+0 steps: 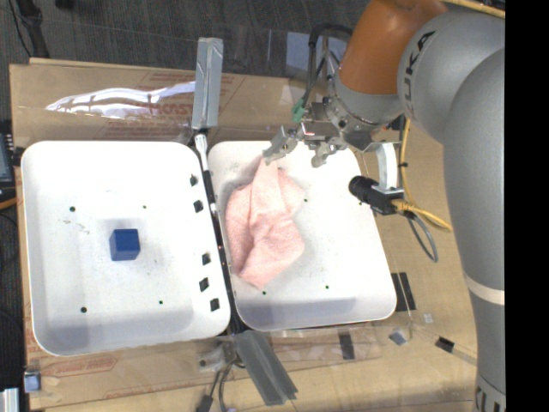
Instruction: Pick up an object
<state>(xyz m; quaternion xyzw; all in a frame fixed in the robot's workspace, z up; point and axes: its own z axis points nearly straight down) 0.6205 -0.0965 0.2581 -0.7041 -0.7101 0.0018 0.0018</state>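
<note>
The two-finger gripper point(298, 149) hangs over the far edge of the right white bin point(360, 256), fingers spread apart and gripping nothing. The crumpled pink cloth point(264, 226) lies in this bin, its top corner just below the fingertips; contact cannot be determined. A small blue cube point(125, 244) rests in the left white bin point(60, 307).

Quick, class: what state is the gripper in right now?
Gripper: jaws open, holding nothing, above the top edge of the pink cloth in the right bin.

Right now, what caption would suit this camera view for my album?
Grey arm's end effector poised at the top edge of a pink cloth in the right bin; a blue cube sits in the left bin.
</note>
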